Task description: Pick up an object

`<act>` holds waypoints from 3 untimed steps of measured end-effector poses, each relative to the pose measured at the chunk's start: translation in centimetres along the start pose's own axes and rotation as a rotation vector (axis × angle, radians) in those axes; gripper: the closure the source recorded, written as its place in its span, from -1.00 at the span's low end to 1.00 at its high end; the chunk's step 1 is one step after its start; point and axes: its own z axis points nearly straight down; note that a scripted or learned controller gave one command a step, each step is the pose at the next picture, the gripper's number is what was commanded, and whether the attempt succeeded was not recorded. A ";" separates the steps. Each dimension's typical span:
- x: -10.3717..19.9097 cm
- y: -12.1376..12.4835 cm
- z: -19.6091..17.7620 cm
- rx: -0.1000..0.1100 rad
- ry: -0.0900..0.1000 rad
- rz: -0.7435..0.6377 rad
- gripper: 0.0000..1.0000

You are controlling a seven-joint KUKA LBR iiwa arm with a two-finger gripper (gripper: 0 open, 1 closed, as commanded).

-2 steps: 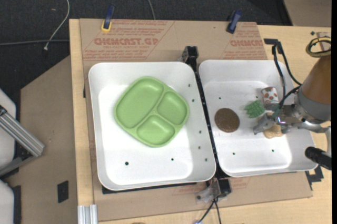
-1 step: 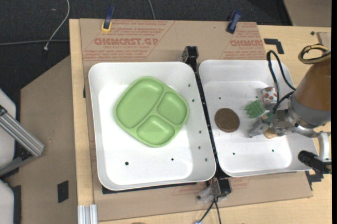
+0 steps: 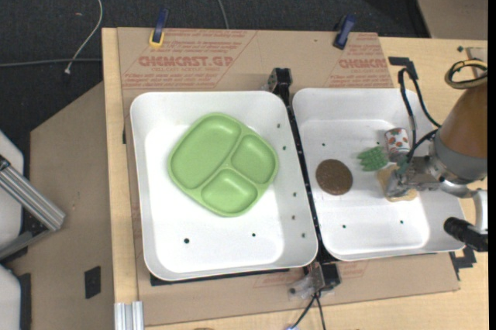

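Green divided plate is seen lower left; end effector at right, over tan item — grip state cannot be told.

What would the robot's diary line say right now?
claw: down in right bin | at tan object | brown disc: untouched | green plate: left bin
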 end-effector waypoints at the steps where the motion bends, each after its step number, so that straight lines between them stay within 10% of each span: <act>1: -0.6 0.8 -6.2 0.004 0.004 -0.003 1.00; 3: -2.5 0.6 -16.7 0.004 0.003 -0.002 1.00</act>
